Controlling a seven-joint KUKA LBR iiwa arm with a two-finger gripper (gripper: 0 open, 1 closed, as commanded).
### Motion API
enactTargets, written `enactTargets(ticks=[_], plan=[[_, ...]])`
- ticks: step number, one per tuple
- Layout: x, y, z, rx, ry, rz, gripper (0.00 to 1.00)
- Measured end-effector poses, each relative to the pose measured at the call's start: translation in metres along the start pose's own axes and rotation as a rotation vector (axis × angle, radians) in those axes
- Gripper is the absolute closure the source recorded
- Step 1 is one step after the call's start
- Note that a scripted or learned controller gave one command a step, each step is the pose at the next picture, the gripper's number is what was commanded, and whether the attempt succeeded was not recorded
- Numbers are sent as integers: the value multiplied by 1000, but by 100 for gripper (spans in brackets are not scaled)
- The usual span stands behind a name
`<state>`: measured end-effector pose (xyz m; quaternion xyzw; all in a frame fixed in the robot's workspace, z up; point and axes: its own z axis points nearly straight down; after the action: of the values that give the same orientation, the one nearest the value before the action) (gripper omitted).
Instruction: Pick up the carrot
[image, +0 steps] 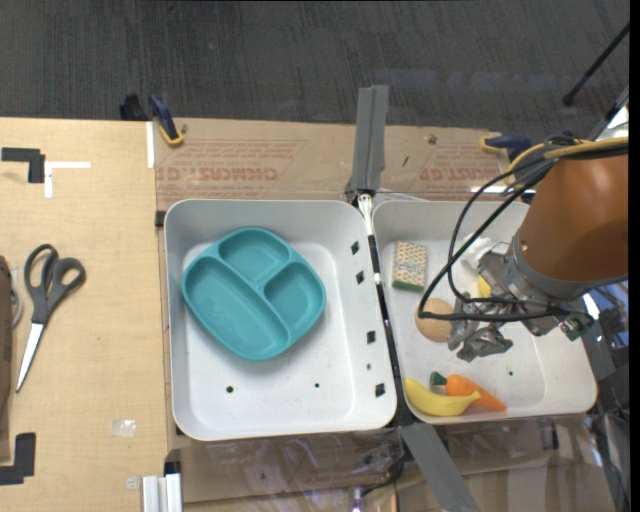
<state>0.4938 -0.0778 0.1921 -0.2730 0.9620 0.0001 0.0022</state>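
The carrot (474, 390) is small and orange with a green top. It lies near the front edge of the right bin (560, 395), resting against a yellow banana (438, 401). My gripper (481, 343) hangs over the middle of that bin, just behind and above the carrot and apart from it. The grey wrist and the orange band (580, 215) above it hide part of the bin's right half.
A tan egg-shaped object (434, 326) sits left of the gripper, with a speckled sponge block (409, 265) behind it. A yellow item (484, 288) peeks out by the wrist. The left bin (200, 400) holds a teal divided plate (254, 292). Scissors (42, 290) lie on the bench.
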Motion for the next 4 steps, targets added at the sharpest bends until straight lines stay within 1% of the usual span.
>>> enactTargets(ticks=[1, 3, 4], plan=[[-23, 31, 0, -2, 0, -559, 100], [-27, 31, -17, -2, -7, -552, 100], [-69, 96, -117, -2, -1, -572, 100]])
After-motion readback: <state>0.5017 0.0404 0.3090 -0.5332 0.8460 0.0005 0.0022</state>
